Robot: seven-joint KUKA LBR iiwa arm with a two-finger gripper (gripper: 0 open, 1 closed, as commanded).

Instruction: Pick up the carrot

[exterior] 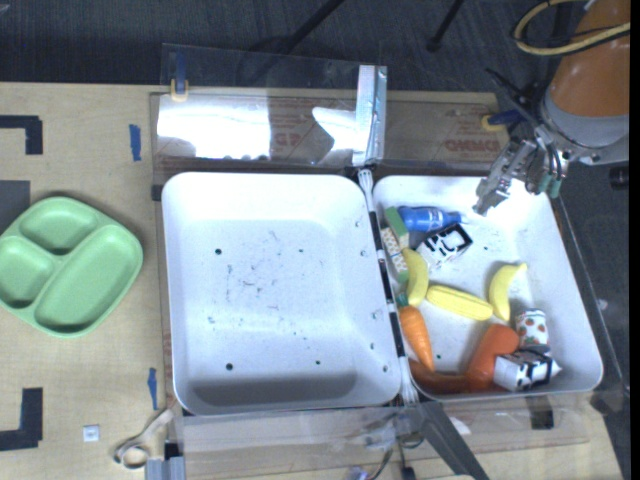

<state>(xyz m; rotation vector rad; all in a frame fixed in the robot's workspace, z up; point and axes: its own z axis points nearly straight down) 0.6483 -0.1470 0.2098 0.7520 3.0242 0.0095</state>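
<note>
While the gripper point(497, 190) hovers at upper right, its grip impossible to tell, it must next descend toward the carrot point(417, 336) at lower centre.

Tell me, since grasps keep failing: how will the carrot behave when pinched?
The carrot looks like smooth, stiff plastic, so it may slip. Its tapered, rounded body could roll or squirt out. It lies against the bin wall beside the banana, leaving the end effector little room.
</note>
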